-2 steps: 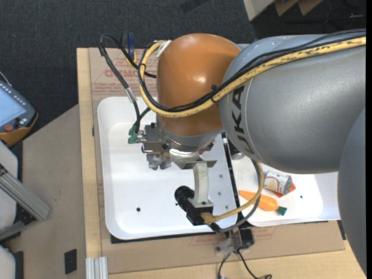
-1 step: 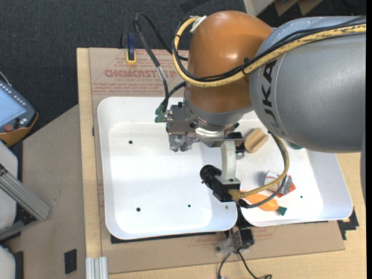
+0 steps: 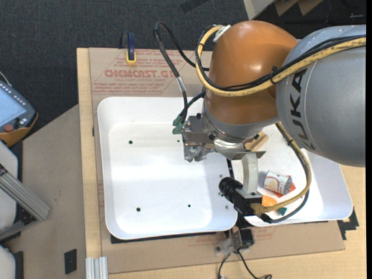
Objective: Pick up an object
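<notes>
Camera view, Mira: where do you see a thing that can be picked up?

Well, Tom, I see a small carton (image 3: 278,182), white with orange and red print. It lies a little tilted on the floor of the right bin (image 3: 337,196), towards the front edge.

What is close to the carton?

Just beside it, nearer to the front rim, there is an orange piece (image 3: 268,201), and next to that a small green piece (image 3: 282,211). I cannot tell what these two are. Further back in the same bin a tan block (image 3: 256,142) comes out from under the robot, partly hidden.

And the jaws, are they spread or pressed together?

I cannot tell. The arm (image 3: 325,97) with its orange band (image 3: 250,68) hangs low over the place where the two bins meet, and it covers them from above. I do not see the carton pinched by anything; it rests on the bin floor.

What about the other bin?

The left bin (image 3: 151,179) shows its white floor with a few small dark dots. Both bins sit on a brown board (image 3: 139,74) with red printed letters, and the board lies on the bench (image 3: 58,156). A blue clamp (image 3: 131,46) stands at the far edge of the board.
</notes>
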Controlling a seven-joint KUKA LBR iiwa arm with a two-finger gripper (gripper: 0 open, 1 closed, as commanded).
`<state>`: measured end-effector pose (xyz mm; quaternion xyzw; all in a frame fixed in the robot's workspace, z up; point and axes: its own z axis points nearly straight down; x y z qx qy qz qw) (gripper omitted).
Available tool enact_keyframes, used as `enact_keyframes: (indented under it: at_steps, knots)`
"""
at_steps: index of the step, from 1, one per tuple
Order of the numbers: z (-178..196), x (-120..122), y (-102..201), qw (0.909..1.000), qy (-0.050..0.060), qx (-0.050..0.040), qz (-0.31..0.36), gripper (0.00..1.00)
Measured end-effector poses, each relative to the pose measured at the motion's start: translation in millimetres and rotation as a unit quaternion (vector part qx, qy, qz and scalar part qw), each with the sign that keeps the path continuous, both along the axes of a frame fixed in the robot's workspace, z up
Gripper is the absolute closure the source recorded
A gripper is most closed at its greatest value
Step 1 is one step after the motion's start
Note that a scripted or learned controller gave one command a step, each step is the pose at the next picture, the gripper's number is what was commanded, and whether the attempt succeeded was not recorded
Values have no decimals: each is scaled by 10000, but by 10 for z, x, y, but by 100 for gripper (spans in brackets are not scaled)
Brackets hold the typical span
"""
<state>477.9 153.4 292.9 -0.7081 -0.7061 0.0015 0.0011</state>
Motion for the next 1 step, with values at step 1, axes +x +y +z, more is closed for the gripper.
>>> enact_keyframes:
  at_steps: [1]
  knots:
    - [12,13,-913,10000,-3,-6,-29,100]
